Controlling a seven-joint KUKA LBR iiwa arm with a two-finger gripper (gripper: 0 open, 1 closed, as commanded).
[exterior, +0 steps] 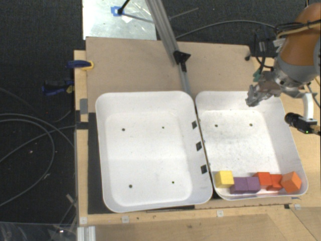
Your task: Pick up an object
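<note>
The pincer (254, 98) hangs over the right bin's (241, 134) far edge; whether it is open or closed, I cannot tell. The blocks (258, 181) lie along the near wall.

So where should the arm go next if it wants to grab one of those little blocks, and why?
Probably toward the near edge of the right bin. The gripper hangs over that bin's far end, while the yellow block, purple block and orange blocks sit in a row along the near wall, well away from it.
</note>
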